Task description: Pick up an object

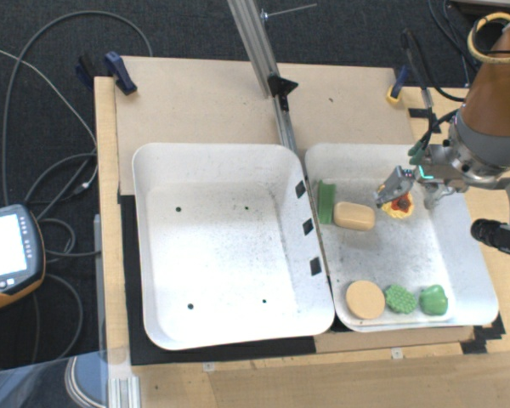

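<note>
Bins sit side by side on the bench: the left bin (212, 245) has a bare speckled floor, and everything worth grabbing lies in the right bin (459, 270). Just inside that bin's left wall stands a green block (325, 202), with a tan oval piece (354, 217) touching or almost touching it. Along the near wall three things line up: a tan round disc (365, 299), a textured green lump (399, 299) and a smooth green piece (433, 300), packed close together. Further right and toward the back, a small yellow-and-red object (399, 206) lies on the floor, directly beneath the gripper (401, 192). The arm (493, 117) comes in from the right, orange band showing above the wrist.

The fingers appear spread, one to each side of the small object, but whether they grip it I cannot tell; nothing is clearly held.

Risks, as I judge them: the object is small and low, so the fingers may close above it or nudge it aside. The tan oval piece lies near on the left and could be bumped or caught instead.
</note>
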`<state>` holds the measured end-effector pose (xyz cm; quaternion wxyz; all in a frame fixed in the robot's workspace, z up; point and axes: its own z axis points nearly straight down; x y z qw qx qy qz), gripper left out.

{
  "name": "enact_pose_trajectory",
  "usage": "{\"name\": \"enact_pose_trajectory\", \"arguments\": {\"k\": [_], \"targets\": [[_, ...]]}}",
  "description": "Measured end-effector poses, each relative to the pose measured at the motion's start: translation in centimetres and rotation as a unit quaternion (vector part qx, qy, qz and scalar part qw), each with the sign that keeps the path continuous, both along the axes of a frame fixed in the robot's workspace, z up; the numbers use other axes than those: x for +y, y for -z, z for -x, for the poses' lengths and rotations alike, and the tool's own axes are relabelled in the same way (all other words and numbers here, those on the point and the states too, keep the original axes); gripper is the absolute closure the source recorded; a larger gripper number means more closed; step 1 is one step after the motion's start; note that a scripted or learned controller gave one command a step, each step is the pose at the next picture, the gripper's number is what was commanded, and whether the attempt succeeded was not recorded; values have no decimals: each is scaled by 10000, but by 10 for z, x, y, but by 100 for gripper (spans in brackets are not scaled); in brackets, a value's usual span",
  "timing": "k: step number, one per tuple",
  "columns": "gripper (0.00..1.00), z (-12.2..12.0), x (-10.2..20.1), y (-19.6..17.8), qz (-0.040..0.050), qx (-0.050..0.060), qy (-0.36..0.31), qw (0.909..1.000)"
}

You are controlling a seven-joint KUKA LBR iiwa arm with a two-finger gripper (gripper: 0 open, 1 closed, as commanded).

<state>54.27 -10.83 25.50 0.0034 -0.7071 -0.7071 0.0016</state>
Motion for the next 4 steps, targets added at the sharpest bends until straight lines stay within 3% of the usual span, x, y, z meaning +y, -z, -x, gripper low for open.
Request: {"name": "enact_pose_trajectory", "arguments": {"k": [1, 4], "targets": [[0, -1, 0, -2, 5, -28, -2, 10000], [0, 7, -4, 159, -3, 7, 3, 10000]]}}
